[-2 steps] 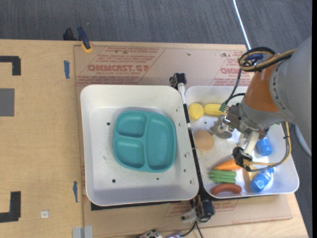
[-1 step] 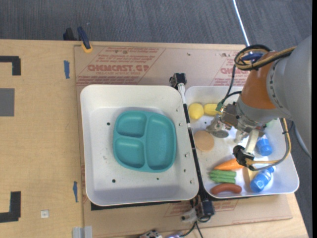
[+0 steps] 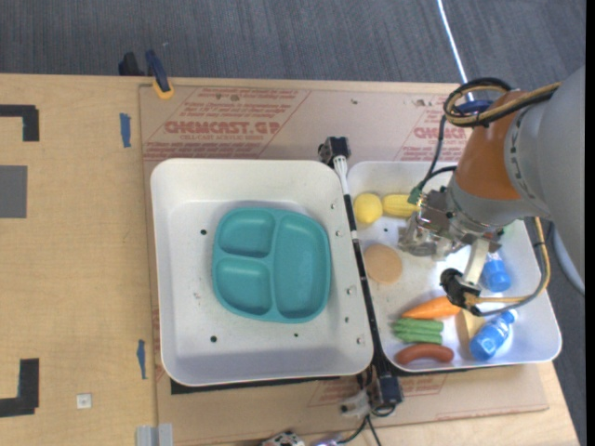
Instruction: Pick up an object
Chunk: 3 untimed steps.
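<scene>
The big wooden bench (image 3: pixel 74 249) is holding a brown cardboard sheet (image 3: pixel 242 119) with red letters on it. Two white bins are sitting side by side on the sheet. The left bin (image 3: pixel 177 342) is holding a teal plate (image 3: pixel 271 262) with three parts. The grey arm (image 3: pixel 548 147) with its orange band is reaching in from the right and hanging over the right bin (image 3: pixel 539 342). Its gripper (image 3: pixel 423 235) is pointing down near the top of that bin, and it is too hard to tell how it is set. Toy foods are lying in the right bin. A yellow lemon (image 3: pixel 367 208) is sitting just beside the gripper, and a round tan cookie (image 3: pixel 382 264) is lying just below it. Lower down, an orange carrot (image 3: pixel 431 309), a green bean pod (image 3: pixel 418 329) and a red sausage (image 3: pixel 424 354) are lying close together. Two blue bottles (image 3: pixel 490 335) are resting near the right side.
</scene>
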Each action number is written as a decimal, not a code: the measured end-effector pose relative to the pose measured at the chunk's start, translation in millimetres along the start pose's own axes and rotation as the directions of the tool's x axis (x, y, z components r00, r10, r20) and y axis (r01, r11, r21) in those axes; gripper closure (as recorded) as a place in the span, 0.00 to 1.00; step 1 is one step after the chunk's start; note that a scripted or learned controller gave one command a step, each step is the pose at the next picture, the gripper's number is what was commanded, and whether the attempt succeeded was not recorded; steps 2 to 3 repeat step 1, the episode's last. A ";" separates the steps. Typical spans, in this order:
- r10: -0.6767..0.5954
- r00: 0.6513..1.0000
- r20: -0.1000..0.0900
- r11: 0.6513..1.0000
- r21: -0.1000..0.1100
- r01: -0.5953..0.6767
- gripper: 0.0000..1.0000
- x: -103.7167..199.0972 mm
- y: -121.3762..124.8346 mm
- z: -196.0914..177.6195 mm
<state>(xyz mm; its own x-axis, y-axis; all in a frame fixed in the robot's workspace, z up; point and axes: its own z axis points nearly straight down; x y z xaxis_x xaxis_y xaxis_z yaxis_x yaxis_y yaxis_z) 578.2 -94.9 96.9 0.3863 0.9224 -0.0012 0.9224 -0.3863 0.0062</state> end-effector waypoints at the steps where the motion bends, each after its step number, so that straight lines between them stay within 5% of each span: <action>1: -0.120 0.993 -0.002 0.993 0.004 0.120 1.00 -15.4 -8.5 -113.9; 3: -0.120 0.993 -0.002 0.993 0.004 0.120 1.00 -15.4 -8.5 -113.9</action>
